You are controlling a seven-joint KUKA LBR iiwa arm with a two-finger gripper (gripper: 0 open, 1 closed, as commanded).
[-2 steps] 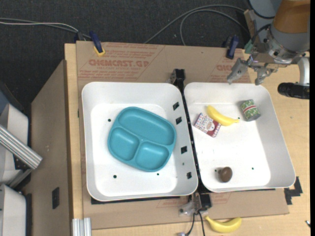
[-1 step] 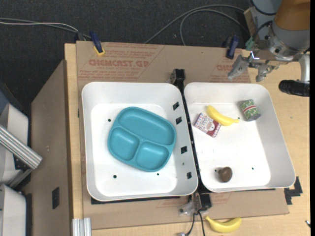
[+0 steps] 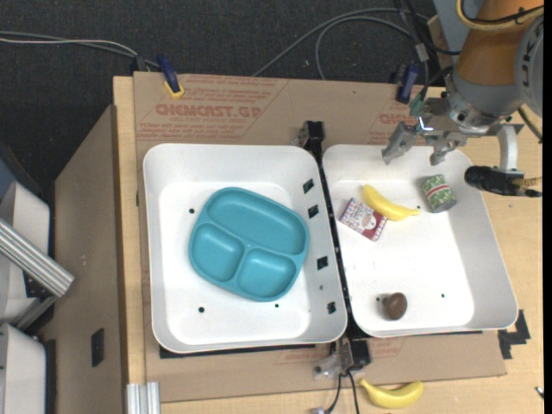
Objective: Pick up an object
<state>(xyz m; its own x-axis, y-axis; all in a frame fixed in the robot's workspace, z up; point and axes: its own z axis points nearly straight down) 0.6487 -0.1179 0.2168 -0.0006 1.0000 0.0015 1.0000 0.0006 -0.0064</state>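
Four loose items lie in the right bin (image 3: 492,274), catalogued by their place relative to the jaws.

Gripper (image 3: 419,147) — poised over the far rim of that bin, its two fingers spread with bare white floor showing between them; released, grasping nothing.

1. Green can (image 3: 438,193) — nearest to the jaws, just below and slightly right of the fingertips, lying on its side. Judged light, rigid, smooth-walled and liable to roll; best taken across its round body, with the fingers square to its long axis.

2. Banana (image 3: 388,204) — just below the jaws and a little left, curved, lying flat. Probably a light toy or a soft fruit; either way the skin looks slick. Take hold across the thick middle of the curve, not at the tapered tips.

3. Small packet (image 3: 363,219) — further left of the jaws, touching or nearly touching the banana's near end; pink and white print. Judged very light and flat, so hard to pinch from above; its narrow sides offer the only purchase.

4. Brown round lump (image 3: 394,305) — well apart from the jaws, near the bin's front edge. Small, likely to slip or roll away under closing fingers.

Left bin (image 3: 164,231) — holds a teal divided plate (image 3: 248,242), far from the jaws; broad, stiff, and only its rim would suit a pinch.

Likeliest candidate, by closeness alone: the green can.
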